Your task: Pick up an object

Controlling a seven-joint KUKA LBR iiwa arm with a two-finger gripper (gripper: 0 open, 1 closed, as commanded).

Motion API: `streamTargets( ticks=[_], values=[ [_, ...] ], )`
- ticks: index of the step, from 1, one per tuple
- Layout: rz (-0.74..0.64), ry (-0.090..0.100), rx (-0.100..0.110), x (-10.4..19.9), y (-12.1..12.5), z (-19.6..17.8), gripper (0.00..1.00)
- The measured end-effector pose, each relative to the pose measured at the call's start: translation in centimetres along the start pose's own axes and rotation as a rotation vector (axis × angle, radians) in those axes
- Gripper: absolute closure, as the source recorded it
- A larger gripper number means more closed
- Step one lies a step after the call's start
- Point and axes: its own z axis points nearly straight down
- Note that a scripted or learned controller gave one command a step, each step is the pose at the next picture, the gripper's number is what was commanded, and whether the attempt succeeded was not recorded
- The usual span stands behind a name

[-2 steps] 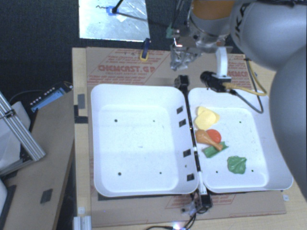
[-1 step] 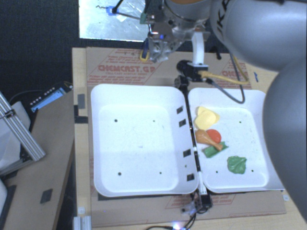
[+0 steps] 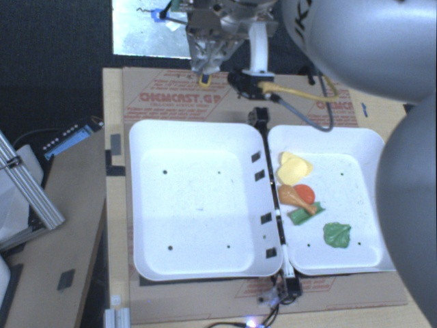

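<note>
**Gripper high over the cardboard, toys in the right-hand bin**

Upper middle of the frame: the gripper (image 3: 207,61), pointing down over the top strip of the brown cardboard sheet (image 3: 171,96), beyond the far rims of both bins. Cannot tell whether released or clenched: too blurred and too dark at the tip. Just under the tip, a small yellow speck (image 3: 204,80) against the cardboard; impossible to say whether touching or apart.

Right of the gripper, a white post (image 3: 258,46) and a yellow cable (image 3: 300,93) trailing toward the right.

Lower right: the right bin (image 3: 362,149), with four small toys gathered near its left wall. Nearest the top, a pale yellow piece (image 3: 295,168). Just below and touching it, an orange and red piece (image 3: 299,195). Under that, a short green stick (image 3: 301,215), tilted and touching the orange one. Further toward the lower right, apart from the rest, a green leafy piece (image 3: 336,234).

Centre left: the left bin (image 3: 198,132), rim to rim with the right one along a black clipped seam (image 3: 272,197).

Far left edge: a slanted metal rail (image 3: 27,190).
</note>
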Motion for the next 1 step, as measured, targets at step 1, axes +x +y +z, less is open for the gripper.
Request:
streamTargets(
  ticks=[1],
  values=[
    [0.02,-0.006,-0.008,-13.12,-2.22,-10.35,1.0]
  ],
)
